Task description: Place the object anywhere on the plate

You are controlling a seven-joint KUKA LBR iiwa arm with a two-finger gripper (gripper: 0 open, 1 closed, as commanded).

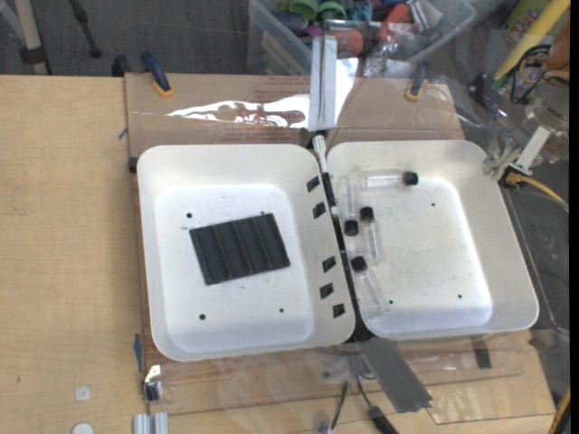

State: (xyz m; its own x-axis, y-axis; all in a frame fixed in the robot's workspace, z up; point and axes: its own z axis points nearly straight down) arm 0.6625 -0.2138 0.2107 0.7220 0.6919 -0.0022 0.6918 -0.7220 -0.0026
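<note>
- Camera view: the task's things, a handful of small clear plastic vials with black caps (360,233), are seen lying in the shallow right white plastic bin (434,269), bunched along its left edge, with one vial set crosswise near the back-left corner.
- The black ribbed rectangular plate (240,248) lies flat in the shallow left white plastic bin (181,333), near the middle of its floor and turned slightly askew to the bin's edges.
- A missed grasp is judged the chief risk. The vials are transparent, round and probably slippery, so one could be squeezed out sideways or rolled away when pressed.
- Because several vials lie touching or just beside each other, two could be caught at once, or a neighbour could be knocked along the floor.
- The vials lie close to the sloped left wall of the right bin, so a descent there could be fouled by the wall or by the row of small black clips (327,265) on the shared rim.
- Even after a sound carry over the rim, a vial released on the plate could roll along the ribs and come to rest on the white floor beside it, especially if it is let go near the plate's edge or from too high.
</note>
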